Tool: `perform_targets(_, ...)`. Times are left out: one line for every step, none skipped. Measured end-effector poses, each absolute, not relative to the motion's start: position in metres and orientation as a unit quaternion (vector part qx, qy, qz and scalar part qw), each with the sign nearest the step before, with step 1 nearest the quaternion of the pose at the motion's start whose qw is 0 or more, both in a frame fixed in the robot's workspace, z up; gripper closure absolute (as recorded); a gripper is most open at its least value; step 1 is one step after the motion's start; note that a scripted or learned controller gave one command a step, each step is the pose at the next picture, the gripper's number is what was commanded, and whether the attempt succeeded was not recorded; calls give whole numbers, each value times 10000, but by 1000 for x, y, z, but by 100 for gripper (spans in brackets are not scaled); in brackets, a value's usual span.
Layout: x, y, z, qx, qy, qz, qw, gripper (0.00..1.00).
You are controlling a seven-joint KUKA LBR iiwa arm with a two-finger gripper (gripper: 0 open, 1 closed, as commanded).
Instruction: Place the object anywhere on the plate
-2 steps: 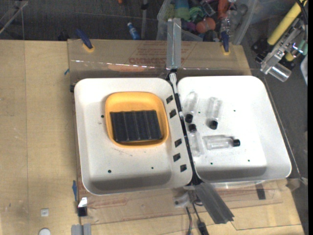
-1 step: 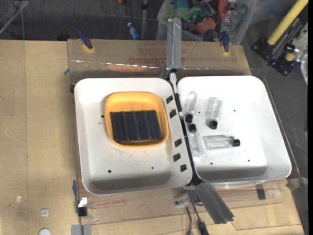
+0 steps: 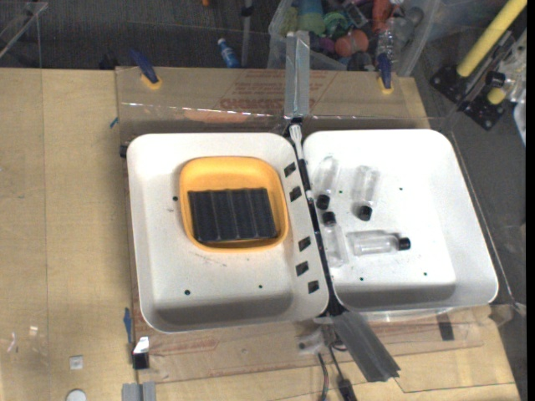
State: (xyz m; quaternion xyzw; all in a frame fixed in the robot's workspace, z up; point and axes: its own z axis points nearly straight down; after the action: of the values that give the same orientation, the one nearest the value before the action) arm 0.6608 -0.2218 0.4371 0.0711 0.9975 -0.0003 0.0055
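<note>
An orange plate (image 3: 191, 180) with a dark ribbed insert (image 3: 231, 215) sits in the left bin (image 3: 159, 282). In the right bin (image 3: 435, 174) lie several clear plastic vials with black caps: one upright-looking vial (image 3: 363, 187) near the middle, a longer one (image 3: 377, 243) lying on its side toward the front, and another (image 3: 324, 178) close to the divider.
A slotted divider (image 3: 303, 224) runs between the two bins. A clear tub of coloured toys (image 3: 351, 11) stands behind the bench. A yellow tube (image 3: 497, 25) leans at the back right. Bare wooden benchtop (image 3: 58, 224) lies to the left.
</note>
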Motion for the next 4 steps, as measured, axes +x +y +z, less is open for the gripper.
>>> perform_targets(660, -221, 437, 290, 9996, -3, 43, 100)
perform_targets(650, -221, 437, -200, 9998, 2, 28, 100)
perform_targets(668, -221, 437, -1332, 9911, -8, 57, 100)
perform_targets(668, -222, 429, -1283, 9917, 9, 33, 100)
